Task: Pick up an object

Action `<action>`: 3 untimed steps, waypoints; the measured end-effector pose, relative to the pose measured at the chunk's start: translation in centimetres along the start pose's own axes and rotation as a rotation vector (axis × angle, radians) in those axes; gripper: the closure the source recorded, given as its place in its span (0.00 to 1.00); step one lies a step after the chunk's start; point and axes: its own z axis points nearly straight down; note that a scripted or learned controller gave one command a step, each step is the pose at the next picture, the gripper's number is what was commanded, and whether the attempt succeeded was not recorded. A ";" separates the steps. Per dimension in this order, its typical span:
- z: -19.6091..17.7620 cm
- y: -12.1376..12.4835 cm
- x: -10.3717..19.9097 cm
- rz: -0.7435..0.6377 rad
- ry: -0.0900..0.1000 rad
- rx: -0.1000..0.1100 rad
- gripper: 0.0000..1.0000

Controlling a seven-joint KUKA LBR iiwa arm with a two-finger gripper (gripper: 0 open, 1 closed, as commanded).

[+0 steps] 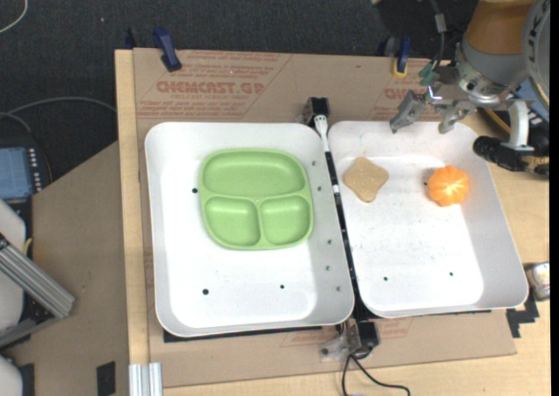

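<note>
The gripper (426,112) hangs with jaws open above the right bin's (489,289) far rim; descending there, it could strike plastic and miss the orange (448,186).

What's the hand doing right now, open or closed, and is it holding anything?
Hand: open, its fingers spread, holding nothing, above the far edge of the right bin.

We are seeing the gripper (426,115) hovering open over the right bin (489,285), orange (448,186) and cracker (365,179) lying below, green tray (256,198) sitting in the left bin (175,246).
</note>
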 end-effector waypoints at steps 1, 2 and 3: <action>11.7 -0.2 -7.0 0.006 0.001 0.010 0.00; 11.9 0.4 -8.8 -0.002 0.020 0.007 0.00; 12.1 -5.9 -9.0 -0.003 0.010 0.000 0.00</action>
